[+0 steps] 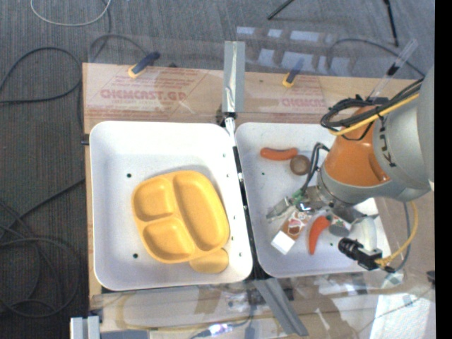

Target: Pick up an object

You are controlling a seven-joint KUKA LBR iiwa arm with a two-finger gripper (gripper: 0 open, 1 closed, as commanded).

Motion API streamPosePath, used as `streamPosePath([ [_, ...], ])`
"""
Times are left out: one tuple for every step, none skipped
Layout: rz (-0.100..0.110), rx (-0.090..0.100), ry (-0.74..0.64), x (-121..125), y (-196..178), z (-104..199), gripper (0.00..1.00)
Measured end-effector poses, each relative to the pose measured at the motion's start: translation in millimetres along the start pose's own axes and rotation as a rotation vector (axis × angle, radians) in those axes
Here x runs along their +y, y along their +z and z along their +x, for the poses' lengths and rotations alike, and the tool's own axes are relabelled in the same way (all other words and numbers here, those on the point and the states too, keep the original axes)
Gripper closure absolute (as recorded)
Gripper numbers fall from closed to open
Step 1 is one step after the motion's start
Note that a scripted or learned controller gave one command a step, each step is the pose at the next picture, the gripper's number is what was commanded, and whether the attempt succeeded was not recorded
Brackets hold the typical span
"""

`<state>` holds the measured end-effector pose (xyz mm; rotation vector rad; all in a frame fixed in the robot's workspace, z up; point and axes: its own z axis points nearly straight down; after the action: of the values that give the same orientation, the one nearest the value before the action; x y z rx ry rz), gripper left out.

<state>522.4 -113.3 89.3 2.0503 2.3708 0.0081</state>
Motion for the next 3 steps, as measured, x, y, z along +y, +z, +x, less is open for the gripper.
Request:
streamPosePath([
  [-0.004,-0.001,0.000,1,-10,0,1.00],
  [0.010,-0.001,0.022,64,-94,16,1.00],
  [0.011,-0.001,0.022,64,-93,16,0.00],
])
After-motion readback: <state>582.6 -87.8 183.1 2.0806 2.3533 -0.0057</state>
